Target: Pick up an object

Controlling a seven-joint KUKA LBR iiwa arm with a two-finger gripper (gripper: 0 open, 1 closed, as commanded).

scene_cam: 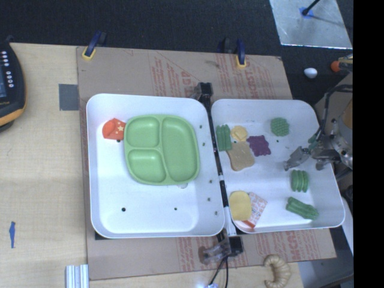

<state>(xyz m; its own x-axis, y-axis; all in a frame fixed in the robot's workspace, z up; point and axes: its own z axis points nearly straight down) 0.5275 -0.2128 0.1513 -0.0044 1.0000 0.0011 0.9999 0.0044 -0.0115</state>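
Right now I have the pincer (298, 159) low over the right shallow white bin (270, 224), near its right wall. Whether it is spread or pressed together I cannot tell from this slant; nothing visibly sits in it. Just below lies the small ribbed green block (299, 180), probably the nearest pick since it lies apart from the clutter. The green three-compartment plastic tray (162, 149) fills the left bin (150, 221), too broad to grasp, I'd judge.
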